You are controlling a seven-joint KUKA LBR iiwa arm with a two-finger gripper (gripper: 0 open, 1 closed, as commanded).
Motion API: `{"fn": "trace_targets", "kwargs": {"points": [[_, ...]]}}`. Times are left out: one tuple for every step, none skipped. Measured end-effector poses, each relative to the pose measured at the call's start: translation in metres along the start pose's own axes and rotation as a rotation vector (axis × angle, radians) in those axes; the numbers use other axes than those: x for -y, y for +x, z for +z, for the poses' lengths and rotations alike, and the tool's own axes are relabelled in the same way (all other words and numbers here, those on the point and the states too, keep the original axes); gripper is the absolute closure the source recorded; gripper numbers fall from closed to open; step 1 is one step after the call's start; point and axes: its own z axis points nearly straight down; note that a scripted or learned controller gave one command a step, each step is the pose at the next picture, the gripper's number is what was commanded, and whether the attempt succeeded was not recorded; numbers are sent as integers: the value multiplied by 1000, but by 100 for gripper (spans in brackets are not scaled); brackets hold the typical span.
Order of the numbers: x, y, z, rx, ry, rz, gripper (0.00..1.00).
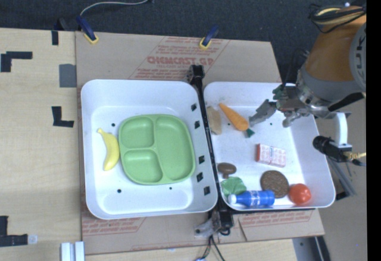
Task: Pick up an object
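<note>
Dark carpet lies behind a pale wooden bench, where a brown cardboard sheet (pixel 178 54) carries two shallow white bins side by side. From the right, the grey arm with its orange band (pixel 333 46) reaches over the right-hand white bin (pixel 324 185), its two-finger gripper (pixel 275 116) hanging above the bin's upper part. The fingers (pixel 261 115) stand spread apart with nothing between them, one tip near the green end of an orange plastic carrot (pixel 233 117). That carrot lies on the bin floor near the divider, its long axis running diagonally from upper left to lower right, green end toward the gripper. Also in this bin are a pink-and-white packet (pixel 271 154), a brown round disc (pixel 274 182), a red ball (pixel 300 194), a blue bottle (pixel 253 198), a green leafy piece (pixel 233 185) and a small brown lump (pixel 226 168). Over in the left-hand white bin (pixel 98 194) rest a light green divided plate (pixel 157 148) and, just beside it on the left, a yellow banana (pixel 110 149).
</note>
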Motion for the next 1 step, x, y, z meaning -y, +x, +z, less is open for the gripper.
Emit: {"fn": "trace_targets", "kwargs": {"points": [[-63,2,135,2,-7,-1,0]]}}
